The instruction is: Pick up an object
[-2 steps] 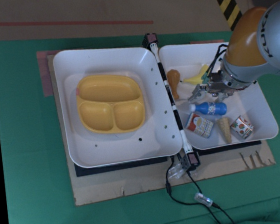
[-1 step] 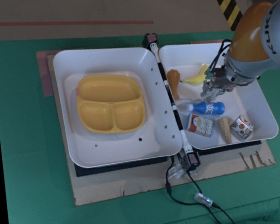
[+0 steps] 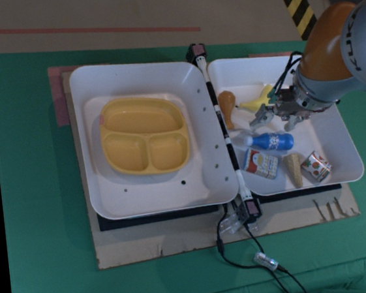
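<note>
Your gripper (image 3: 276, 113) hangs with jaws apart over the right bin (image 3: 340, 144). Just below, at its 6 o'clock, the blue bottle (image 3: 271, 142) lies flat, long axis 3-to-9, white cap toward 9. Green cloth (image 3: 37, 192) covers the worktop.

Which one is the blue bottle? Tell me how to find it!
Look in the right white bin, the one under the robot arm. The blue bottle lies on its side near the middle, just below the gripper. It's the only blue thing, with a white cap.
</note>
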`<state>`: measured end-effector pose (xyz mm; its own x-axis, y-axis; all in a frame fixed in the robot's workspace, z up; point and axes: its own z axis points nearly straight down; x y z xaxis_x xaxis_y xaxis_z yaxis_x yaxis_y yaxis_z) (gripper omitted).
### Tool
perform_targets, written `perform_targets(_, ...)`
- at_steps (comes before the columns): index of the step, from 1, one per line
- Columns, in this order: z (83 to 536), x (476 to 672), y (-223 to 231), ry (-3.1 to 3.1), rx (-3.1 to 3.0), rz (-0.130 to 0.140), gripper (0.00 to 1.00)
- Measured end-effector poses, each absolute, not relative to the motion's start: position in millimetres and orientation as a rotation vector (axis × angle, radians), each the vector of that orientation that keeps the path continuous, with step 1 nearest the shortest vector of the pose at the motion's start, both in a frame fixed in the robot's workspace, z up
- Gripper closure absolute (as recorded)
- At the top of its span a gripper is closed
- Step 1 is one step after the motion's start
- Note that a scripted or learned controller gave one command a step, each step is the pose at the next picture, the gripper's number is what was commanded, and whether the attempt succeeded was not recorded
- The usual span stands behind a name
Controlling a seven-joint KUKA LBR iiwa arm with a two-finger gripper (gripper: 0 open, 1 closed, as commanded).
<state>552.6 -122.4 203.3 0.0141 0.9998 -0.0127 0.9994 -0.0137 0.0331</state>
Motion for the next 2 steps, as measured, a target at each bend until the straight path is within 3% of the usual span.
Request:
perform_targets(1, 187.8, 539.6, -139.8, 2.202, 2.215, 0.015, 0.00)
perform_targets(2, 187.8, 472.3, -170.8, 2.193, 2.210, 0.015, 0.00)
